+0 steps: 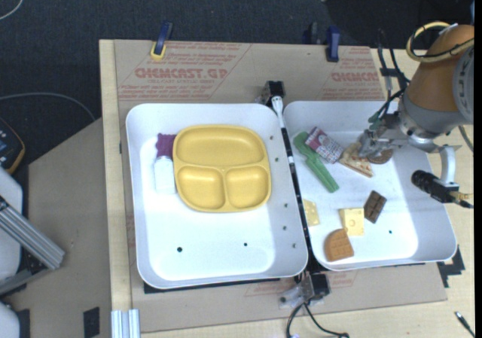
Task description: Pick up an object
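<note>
The gripper (371, 147) is hanging low in the right bin (422, 250), directly over a tan wedge-shaped piece (358, 165), possibly touching it; whether its fingers are apart or together cannot be told. A green strip (319, 167) is lying just left. A yellow divided tray (221, 167) is occupying the left bin (211, 254).

**Printed words on the bench board**

"CHEMCAST" is printed in red on the brown board (226, 65) behind the bins, followed by letters that look like "G P". The same print is repeated at the board's right (354, 73), partly cut off by the right bin. Smaller red lines are too blurred to be read.
</note>
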You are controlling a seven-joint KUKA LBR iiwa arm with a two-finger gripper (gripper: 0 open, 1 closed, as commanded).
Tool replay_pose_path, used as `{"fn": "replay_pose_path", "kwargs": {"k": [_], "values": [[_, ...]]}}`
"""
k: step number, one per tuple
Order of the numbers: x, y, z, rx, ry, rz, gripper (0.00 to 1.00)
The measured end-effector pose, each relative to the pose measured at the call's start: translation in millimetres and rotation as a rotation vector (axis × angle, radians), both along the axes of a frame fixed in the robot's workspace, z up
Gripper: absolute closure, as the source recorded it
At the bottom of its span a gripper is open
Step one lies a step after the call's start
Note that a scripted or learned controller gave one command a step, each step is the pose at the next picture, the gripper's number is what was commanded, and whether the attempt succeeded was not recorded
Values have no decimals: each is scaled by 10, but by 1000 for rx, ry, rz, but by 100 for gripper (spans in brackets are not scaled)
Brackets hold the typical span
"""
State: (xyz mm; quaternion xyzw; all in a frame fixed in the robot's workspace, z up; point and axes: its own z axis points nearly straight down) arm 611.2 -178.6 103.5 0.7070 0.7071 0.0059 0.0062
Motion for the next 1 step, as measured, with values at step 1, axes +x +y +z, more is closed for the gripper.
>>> {"fn": "replay_pose_path", "kwargs": {"k": [1], "values": [[62, -89, 594, -3, 9, 0, 100]]}}
